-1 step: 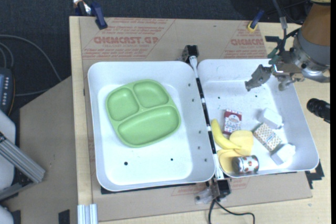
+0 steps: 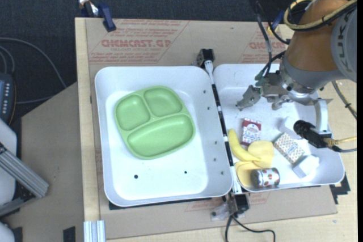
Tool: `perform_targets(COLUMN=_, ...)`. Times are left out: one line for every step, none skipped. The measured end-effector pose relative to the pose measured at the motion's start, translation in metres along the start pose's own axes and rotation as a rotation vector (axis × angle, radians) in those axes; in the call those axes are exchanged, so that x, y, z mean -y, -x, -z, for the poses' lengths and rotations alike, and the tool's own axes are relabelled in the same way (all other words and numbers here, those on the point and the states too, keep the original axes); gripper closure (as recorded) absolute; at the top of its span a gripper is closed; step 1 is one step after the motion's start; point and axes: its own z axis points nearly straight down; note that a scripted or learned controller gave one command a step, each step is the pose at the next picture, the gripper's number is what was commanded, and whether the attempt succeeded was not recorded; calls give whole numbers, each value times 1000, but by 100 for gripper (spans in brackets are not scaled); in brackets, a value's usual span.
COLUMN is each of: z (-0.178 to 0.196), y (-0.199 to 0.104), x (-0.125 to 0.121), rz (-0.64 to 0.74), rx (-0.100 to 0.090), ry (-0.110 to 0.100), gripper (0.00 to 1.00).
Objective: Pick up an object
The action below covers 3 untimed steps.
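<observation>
Clutter sits in my right white bin (image 2: 334, 175), all candidates for picking: a small red-and-white carton (image 2: 250, 132) lies flat near the bin's middle, with a yellow banana-shaped toy (image 2: 240, 150) just beside it toward the divider, a dark printed can (image 2: 265, 177) on its side at the near edge, and a checkered white box (image 2: 288, 148) toward my arm. My gripper (image 2: 266, 96) hovers over bare floor beyond the carton, holding nothing; I cannot tell how my fingers stand. Left of that bin, a green sectioned plastic tray (image 2: 154, 122) occupies its own bin (image 2: 108, 139).
</observation>
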Motion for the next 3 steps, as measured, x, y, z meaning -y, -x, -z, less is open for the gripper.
perform_targets(z=-100, y=20, x=-2, rz=-1, rx=0, ry=1, gripper=0)
perform_targets(z=-90, y=20, x=-2, rz=-2, rx=1, ry=3, gripper=100)
perform_targets(z=35, y=-35, x=22, rz=1, rx=0, ry=3, gripper=100)
